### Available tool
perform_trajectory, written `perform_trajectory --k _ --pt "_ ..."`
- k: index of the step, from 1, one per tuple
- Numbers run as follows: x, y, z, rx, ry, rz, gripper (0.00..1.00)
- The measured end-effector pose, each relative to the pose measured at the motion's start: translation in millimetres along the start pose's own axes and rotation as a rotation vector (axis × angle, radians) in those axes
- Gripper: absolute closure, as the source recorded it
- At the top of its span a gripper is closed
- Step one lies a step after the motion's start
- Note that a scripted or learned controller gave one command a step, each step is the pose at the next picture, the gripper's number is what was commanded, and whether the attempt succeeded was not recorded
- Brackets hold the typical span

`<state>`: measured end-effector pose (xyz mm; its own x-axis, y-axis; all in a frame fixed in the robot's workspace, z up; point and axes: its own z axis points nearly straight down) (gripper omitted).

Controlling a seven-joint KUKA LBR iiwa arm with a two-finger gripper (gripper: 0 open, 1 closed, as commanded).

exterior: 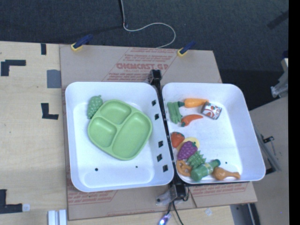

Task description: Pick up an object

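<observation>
At the near edge a cardboard sheet [117,205] with red print lies flat under two white bins of smooth, glossy plastic with rounded corners. They touch along a middle seam marked by small black clips.

The things to pick lie in the right bin [243,139], crowded toward its near-left corner. Nearest are an orange gourd [226,174], smooth and curved with a thin neck, and just beside it a glossy green vegetable [202,171], which touches a knobbly green leafy piece [196,159]. An orange ring [181,168] lies at the seam. Behind these sit purple grapes [186,150], bumpy and tapered, against a yellow piece [192,141] and a round red tomato [177,138]. Farther back lie a pointed orange pepper [192,119], ridged green beans [173,111], a slim carrot [195,102] with a green tip, and a small can [211,110] on its side, with a red and white label. All look like moulded plastic toys.

In the left bin [77,139] a pale green plate [120,129], matte and divided into three hollows, lies flat and turned at an angle. Green grapes [94,106] touch its far-left rim.

At the sheet's far corners are two clamps [82,41] with yellow and blue parts. Beyond them, a thin white cable [150,29] loops over dark carpet.
</observation>
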<state>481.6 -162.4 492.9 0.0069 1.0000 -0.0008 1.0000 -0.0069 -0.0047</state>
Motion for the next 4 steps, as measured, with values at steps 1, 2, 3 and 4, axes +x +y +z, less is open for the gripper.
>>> perform_trajectory --k 1,2,3,4 --pt "-55.0 1.9 69.0 0.003 0.000 -0.001 1.00" --pt "-2.4 39.7 -49.2 -0.019 -0.003 -0.015 1.00" --pt "-64.7 0.5 -42.3 -0.004 -0.001 -0.001 1.00" --pt "-61.6 3.0 -52.6 -0.006 -0.003 -0.007 1.00"
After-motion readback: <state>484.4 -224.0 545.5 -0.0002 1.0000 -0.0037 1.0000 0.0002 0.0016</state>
